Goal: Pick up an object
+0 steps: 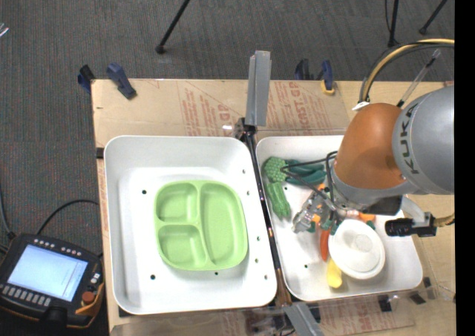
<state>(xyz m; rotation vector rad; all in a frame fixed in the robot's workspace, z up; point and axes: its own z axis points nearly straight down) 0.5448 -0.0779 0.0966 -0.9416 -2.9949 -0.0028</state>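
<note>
Pincer (310, 219) low in right bin (297, 268), beside white bowl (358, 249)

This looks like a robot lab. A big grey and orange robot arm (404, 153) reaches over a cardboard-topped counter (178, 108) held by blue clamps (119, 80). Black tripod legs (182, 4) stand on grey carpet, and a control screen (48, 277) sits nearby.

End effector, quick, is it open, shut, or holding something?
End effector: low in the right bin among the clutter; open, shut or holding cannot be told.
</note>
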